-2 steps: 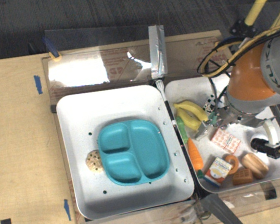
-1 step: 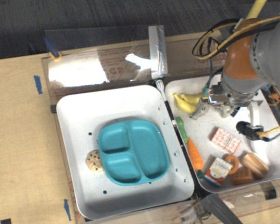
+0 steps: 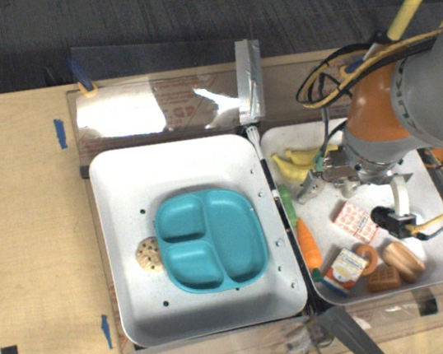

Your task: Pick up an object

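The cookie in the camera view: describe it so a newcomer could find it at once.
Start at the left bin, the one that holds the teal divided plate. The cookie lies on the bin floor against the plate's left edge. It is small, round, pale tan and speckled, and it is the sole loose item in that bin; all the other food sits in the right bin.

Robot lab: plywood bench [image 3: 28,269] with black and blue tape marks, two white bins [image 3: 114,181], toy food, cabled arm [image 3: 409,100].
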`<state>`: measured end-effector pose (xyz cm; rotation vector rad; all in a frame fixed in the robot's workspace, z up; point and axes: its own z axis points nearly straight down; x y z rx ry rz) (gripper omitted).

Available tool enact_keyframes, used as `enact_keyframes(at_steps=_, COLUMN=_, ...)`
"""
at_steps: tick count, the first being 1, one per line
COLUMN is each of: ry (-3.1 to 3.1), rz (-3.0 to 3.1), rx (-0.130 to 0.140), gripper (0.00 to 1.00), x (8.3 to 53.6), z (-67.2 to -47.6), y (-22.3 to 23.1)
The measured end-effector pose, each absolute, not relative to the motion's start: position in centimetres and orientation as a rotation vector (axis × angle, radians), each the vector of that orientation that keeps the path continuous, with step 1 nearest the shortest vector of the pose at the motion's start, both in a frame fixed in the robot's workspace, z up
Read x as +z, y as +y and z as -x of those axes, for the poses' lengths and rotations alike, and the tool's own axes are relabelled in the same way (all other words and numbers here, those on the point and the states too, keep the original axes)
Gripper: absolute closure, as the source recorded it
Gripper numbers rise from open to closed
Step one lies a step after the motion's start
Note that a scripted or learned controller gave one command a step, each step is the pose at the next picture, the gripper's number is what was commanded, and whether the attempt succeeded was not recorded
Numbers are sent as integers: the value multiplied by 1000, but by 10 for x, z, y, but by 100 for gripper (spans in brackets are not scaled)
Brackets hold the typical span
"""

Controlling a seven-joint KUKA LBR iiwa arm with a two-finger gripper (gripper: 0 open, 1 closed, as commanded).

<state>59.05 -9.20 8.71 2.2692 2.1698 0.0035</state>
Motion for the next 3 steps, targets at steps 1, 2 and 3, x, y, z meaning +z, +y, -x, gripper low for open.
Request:
enact_keyframes(at_steps=1, ry=2275, rz=-2197, rx=-22, gripper=0, x=84, z=-662, y=-108)
enact_keyframes(at_steps=2, ry=2155, rz=-2273, rx=10, gripper=0, x=197, z=-669, y=-118)
enact_keyframes(at_steps=3, ry=2296, rz=-2140, rx=5, gripper=0, x=87, z=-604, y=-119)
